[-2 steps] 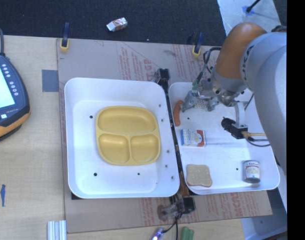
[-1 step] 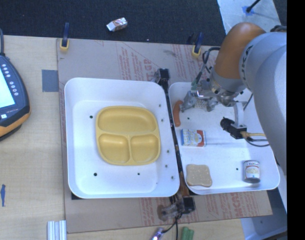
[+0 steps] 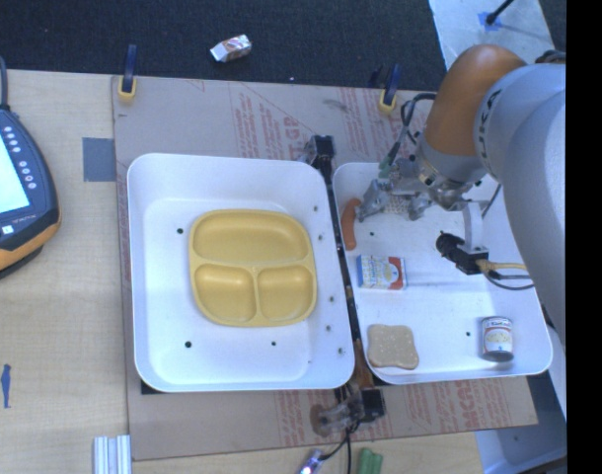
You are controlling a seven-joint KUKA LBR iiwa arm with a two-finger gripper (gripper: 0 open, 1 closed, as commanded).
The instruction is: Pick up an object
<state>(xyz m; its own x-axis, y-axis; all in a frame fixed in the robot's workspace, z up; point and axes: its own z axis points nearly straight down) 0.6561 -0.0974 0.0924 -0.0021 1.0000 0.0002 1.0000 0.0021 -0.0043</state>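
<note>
**Table with two white bins, arm over the right one**

Pale wood table (image 3: 64, 314) and a cardboard sheet (image 3: 232, 107) carry the two bins. In the right bin (image 3: 444, 314), a reddish sausage (image 3: 348, 223) lies along the left wall at about 10 o'clock from the bin's middle. Just beside it, at its 2 o'clock, hangs the gripper (image 3: 388, 205); its fingers look apart, with nothing between them and not touching the sausage.

At 6 o'clock from the sausage lies a small flat carton (image 3: 380, 272), close but apart. Further on the same line, near the front wall, lies a slice of bread (image 3: 392, 347). A small can (image 3: 496, 339) stands in the corner at 5 o'clock, well apart from the rest.

The grey arm with its orange band (image 3: 474, 92) comes in from 2 o'clock.

The left bin (image 3: 163, 225) holds a yellow divided plate (image 3: 252, 267) at its middle. A control tablet (image 3: 10, 191) lies at the table's 9 o'clock edge, and a crumpled wrapper (image 3: 230, 49) sits on the dark floor at 12 o'clock.
</note>
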